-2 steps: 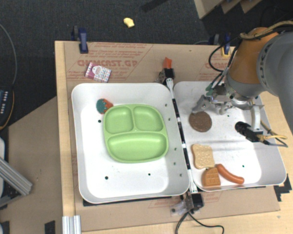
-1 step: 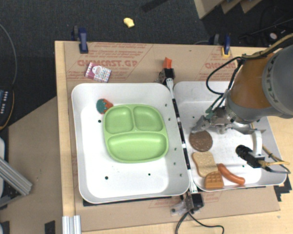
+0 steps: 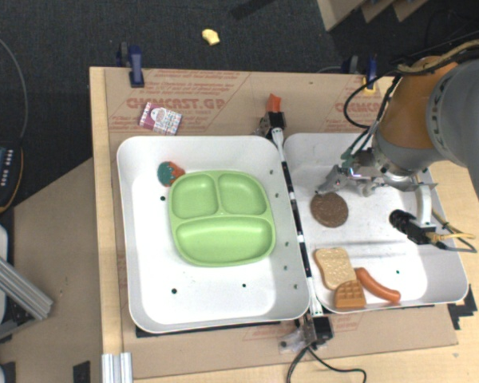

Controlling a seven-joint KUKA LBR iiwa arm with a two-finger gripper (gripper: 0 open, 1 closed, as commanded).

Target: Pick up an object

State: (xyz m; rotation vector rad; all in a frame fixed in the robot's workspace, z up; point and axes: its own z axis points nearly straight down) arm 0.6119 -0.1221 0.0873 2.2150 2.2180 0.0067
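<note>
At the near edge of the right bin (image 3: 439,290) lie 3 toy foods close together: a waffle (image 3: 350,295), a slice of bread (image 3: 334,266) touching it on the far side, and a sausage (image 3: 376,286) just to their right. Farther in sits a brown patty (image 3: 330,210), flat on the bin floor near the divider between the 2 bins. The left bin (image 3: 144,262) holds a green divided plate (image 3: 220,217), with a small red and green object (image 3: 171,172) at its far left corner. Beyond the bins, a small pink packet (image 3: 160,118) rests on the board.

The arm (image 3: 431,118) comes in from the right, bent down over the right bin. Its gripper (image 3: 353,175) sits low, just beyond and to the right of the patty, nothing seen between its fingers; whether they are spread or closed I cannot tell.
</note>
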